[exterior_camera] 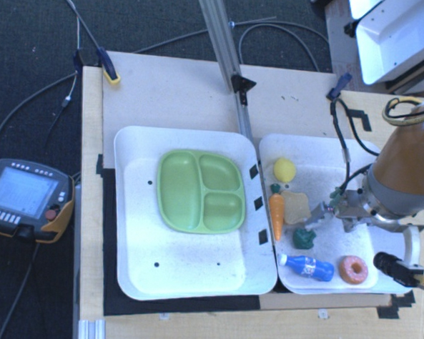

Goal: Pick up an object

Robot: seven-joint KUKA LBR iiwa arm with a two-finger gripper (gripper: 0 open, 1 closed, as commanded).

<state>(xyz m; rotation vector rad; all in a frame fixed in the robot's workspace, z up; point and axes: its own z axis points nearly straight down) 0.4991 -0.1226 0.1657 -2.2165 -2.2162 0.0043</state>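
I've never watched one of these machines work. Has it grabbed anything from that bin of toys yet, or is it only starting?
Nothing looks picked up yet. The gripper is down in the right bin, close above the dark green toy and beside the tan block. The carrot, yellow ball, blue bottle and pink donut lie loose there too. The grasp and lift remain.

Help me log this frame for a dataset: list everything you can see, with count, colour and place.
bins: 2, white, side by side on the bench
divided plate: 1, green, left bin
ball: 1, yellow, right bin, far end
carrot: 1, orange, right bin, left edge
tan piece: 1, beside the carrot
dark green item: 1, right bin, middle
bottle: 1, blue and white, near edge
doughnut: 1, pink, near edge
pendant: 1, grey, floor at left
gripper: 1, grey, above the right bin
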